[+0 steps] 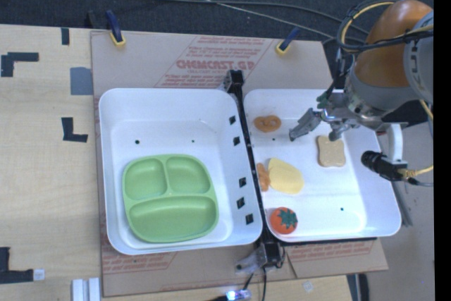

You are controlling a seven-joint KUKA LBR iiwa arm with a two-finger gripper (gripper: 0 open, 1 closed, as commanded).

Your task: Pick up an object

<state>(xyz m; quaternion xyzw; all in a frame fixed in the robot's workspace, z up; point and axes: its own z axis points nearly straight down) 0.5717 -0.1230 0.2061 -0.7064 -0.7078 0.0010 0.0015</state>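
Note:
My gripper [322,127] hangs open over the back of the right bin [373,222], its two fingers spread wide. One fingertip [303,129] points toward a brown pretzel-like pastry [267,124] at the bin's back left. The other fingertip [337,131] is just above a tan bread slice [330,151]. Nothing sits between the fingers. Further forward lie a yellow cheese wedge [285,175], an orange piece [263,176] beside it, and a red tomato-like fruit [284,220] near the front edge.
The left bin [113,109] holds a green divided plate [170,197]. A black divider with clips [243,166] runs between the bins. Bare white floor lies at the right bin's front right.

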